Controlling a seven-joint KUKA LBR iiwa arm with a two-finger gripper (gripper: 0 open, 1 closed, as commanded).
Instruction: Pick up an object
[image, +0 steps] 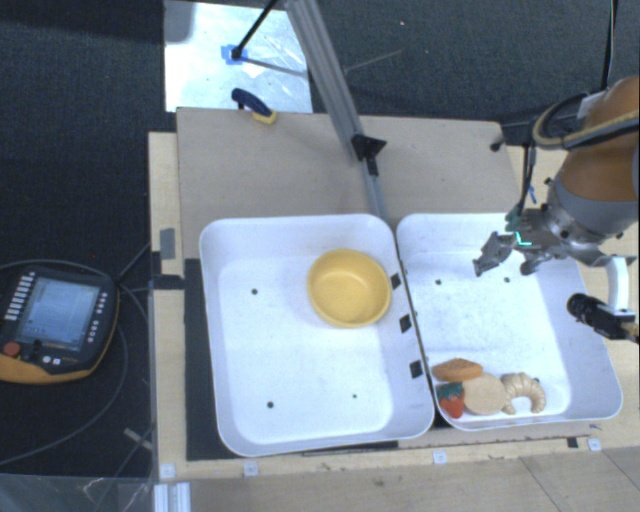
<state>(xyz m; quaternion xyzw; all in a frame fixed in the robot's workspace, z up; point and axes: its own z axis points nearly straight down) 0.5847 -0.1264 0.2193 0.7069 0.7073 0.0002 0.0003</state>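
White right bin (575, 330) carries the food pieces (490, 388) clustered at its near edge, while the gripper (510, 254), spread open and empty, hovers over the far edge.

One fixed camera above the bench.
It looks down at a slant, far enough to take in both bins (300, 330), with the arm (595, 160) entering from the right.

Dark carpet floor (80, 120) surrounds a tan bench (300, 160).
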